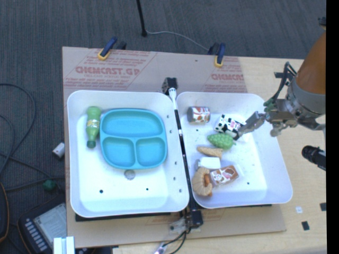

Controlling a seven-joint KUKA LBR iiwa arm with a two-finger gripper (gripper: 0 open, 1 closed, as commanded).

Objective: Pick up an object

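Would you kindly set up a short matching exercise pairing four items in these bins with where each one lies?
Items:
1. green bottle
2. blue tray
3. can
4. donut

Places:
A. right bin, far left corner
B. left bin, along its left wall
C. right bin, near edge
D. left bin, middle

Pairs: 1-B, 2-D, 3-A, 4-C
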